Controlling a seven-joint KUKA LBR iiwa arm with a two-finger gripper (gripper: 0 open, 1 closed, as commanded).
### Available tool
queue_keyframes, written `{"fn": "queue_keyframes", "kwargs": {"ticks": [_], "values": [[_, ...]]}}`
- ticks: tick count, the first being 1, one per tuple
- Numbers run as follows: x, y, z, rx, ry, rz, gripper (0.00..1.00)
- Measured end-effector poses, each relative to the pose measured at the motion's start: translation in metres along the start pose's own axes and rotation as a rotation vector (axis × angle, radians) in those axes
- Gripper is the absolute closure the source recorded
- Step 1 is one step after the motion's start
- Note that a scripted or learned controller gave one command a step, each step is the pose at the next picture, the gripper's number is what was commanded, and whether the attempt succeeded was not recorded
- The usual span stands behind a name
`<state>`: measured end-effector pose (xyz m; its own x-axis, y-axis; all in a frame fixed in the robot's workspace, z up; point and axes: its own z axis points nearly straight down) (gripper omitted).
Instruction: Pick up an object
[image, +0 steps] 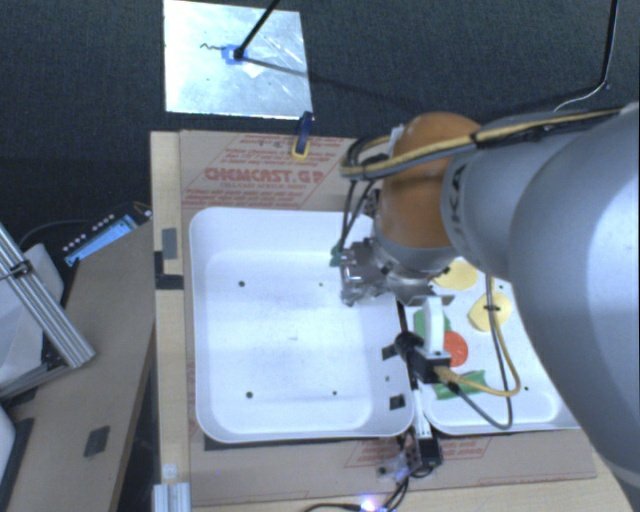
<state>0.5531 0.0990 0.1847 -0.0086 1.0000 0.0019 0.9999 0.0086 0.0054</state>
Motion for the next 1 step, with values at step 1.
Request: {"fn": "queue_keyframes", "kwargs": {"ticks": [1], "values": [[0.071,0.03,-0.0563,-0.003,0.003,-0.003,1.0]]}}
